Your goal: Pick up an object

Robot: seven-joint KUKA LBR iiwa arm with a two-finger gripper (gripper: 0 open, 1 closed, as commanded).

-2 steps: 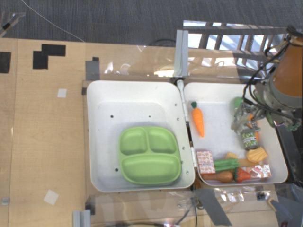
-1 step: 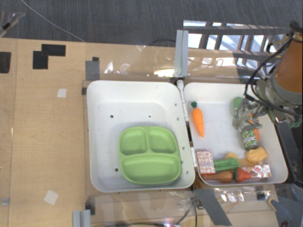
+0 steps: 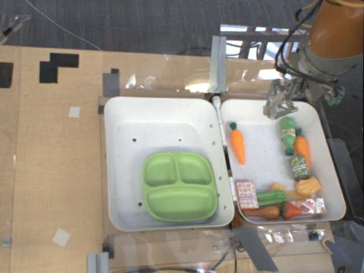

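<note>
My gripper (image 3: 278, 106) hangs over the far end of the right bin (image 3: 259, 152), just above a small green bottle (image 3: 288, 134). Nothing shows between its grey fingers. An orange carrot (image 3: 238, 145) lies alone at the bin's left side. A second carrot (image 3: 302, 148) and a green-labelled bottle (image 3: 299, 167) lie along the right wall. At the near end sit a red-and-white carton (image 3: 247, 195), a green vegetable (image 3: 272, 198), a tomato-coloured piece (image 3: 290, 210) and a yellow ridged piece (image 3: 309, 185).
The left bin (image 3: 122, 124) holds a green three-compartment plate (image 3: 180, 185) towards its near side. A metal post (image 3: 218, 64) stands at the far end between the bins. The arm's orange band (image 3: 338, 24) is at the upper right.
</note>
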